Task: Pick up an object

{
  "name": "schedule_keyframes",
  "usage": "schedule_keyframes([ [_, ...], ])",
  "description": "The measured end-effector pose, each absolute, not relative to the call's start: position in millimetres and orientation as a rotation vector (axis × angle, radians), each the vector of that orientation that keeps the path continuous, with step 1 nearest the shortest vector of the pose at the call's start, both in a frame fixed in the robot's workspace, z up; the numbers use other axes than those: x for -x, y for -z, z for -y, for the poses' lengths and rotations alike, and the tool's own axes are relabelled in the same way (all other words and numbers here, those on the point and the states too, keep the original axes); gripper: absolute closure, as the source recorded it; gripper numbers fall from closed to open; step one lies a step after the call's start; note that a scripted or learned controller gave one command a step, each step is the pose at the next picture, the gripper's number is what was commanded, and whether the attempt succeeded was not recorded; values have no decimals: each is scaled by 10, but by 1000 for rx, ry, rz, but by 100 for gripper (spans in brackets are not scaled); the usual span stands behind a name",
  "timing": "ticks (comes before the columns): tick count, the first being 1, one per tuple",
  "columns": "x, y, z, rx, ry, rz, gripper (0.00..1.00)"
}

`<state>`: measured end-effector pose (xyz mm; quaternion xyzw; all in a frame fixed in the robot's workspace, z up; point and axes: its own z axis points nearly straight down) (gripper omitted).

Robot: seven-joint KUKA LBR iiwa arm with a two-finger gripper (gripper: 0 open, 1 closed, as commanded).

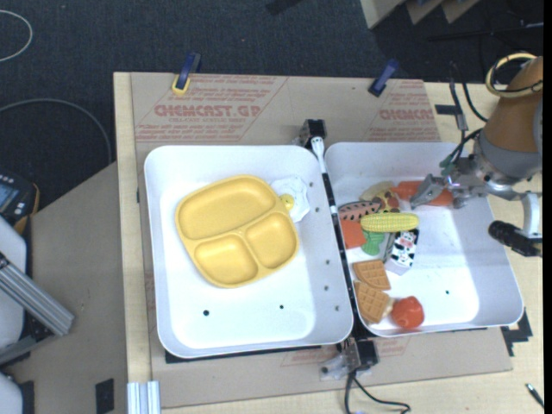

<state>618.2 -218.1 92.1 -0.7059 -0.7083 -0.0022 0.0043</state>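
Observation:
My gripper (438, 195) hangs low over the far right part of the right bin (483, 304). It looks open, with its grey fingers (420, 194) spread on either side of an orange toy piece (442, 201). I cannot see whether they touch it. Just to its left lies a pile of toy food: a yellow corn cob (390, 222), a green piece (373, 242), a black-and-white carton (401, 250), an orange-red piece (352, 232) and a brown-and-yellow item (379, 199). Two waffles (372, 288) and a red tomato (408, 312) lie nearer the front.
The left bin (250, 330) holds a yellow divided plate (236, 229) with a small crumpled white-and-yellow thing (291, 197) at its far right corner. A black divider (331, 222) runs between the bins. Bare floor shows at the right bin's front right.

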Motion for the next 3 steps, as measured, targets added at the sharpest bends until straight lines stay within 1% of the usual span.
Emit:
schedule_keyframes([
  [1, -6186, -1052, 2203, 2216, 3, 2225, 100],
  [3, -6074, -2045, 2171, 2226, 4, 2227, 100],
])
